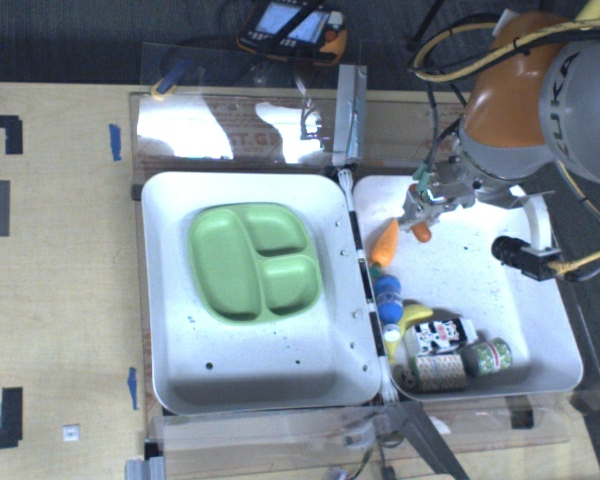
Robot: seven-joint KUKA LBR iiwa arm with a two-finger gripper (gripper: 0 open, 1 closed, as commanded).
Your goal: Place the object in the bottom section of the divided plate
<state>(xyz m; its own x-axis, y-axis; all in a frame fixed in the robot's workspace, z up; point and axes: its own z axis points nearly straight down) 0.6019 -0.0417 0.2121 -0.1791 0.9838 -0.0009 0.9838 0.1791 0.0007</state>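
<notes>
A green divided plate (255, 260) lies in the left bin (165, 298), with one long section on its left and two smaller ones on its right; nothing is in it. An orange carrot-shaped object (385, 243) lies tilted against the left wall of the right bin (540, 298). My gripper (421, 218) hangs over the upper left of the right bin, just right of and above the carrot's upper end. A small orange bit shows right under the gripper. Whether it touches the carrot is unclear.
Along the right bin's left wall and front lie a blue object (387, 293), a yellow one (417, 316), a black-and-white box (442, 335), a patterned can (438, 371) and a green can (490, 356). A black cable fitting (515, 252) juts from the arm.
</notes>
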